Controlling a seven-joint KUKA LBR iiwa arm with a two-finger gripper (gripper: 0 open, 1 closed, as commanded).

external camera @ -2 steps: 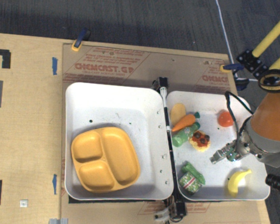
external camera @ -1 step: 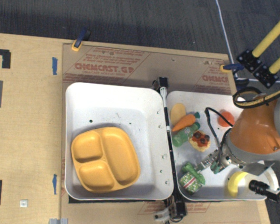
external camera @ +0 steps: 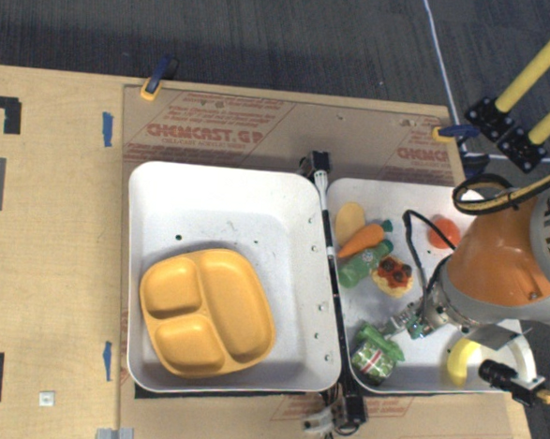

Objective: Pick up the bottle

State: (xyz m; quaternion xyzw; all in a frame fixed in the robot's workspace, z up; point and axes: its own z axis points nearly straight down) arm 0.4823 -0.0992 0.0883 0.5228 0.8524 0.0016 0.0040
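Down in the right bin (external camera: 526, 391), the claw (external camera: 411, 322) hangs low; whether it is open or closed, I cannot tell. A green bottle (external camera: 376, 352) lies on its side just beside it, nearer the camera, by the bin's front-left corner. One yellow lemon (external camera: 459, 361) sits to the right. Farther back lie one carrot (external camera: 363, 239) and other small toy foods. One yellow divided plate (external camera: 207, 308) fills the left bin (external camera: 164, 197). Both bins rest on cardboard (external camera: 225, 131) on the desk (external camera: 43, 245).

Bright, even light is falling from above; the white bins (external camera: 225, 196) are shining, and everything is looking a little blurry.
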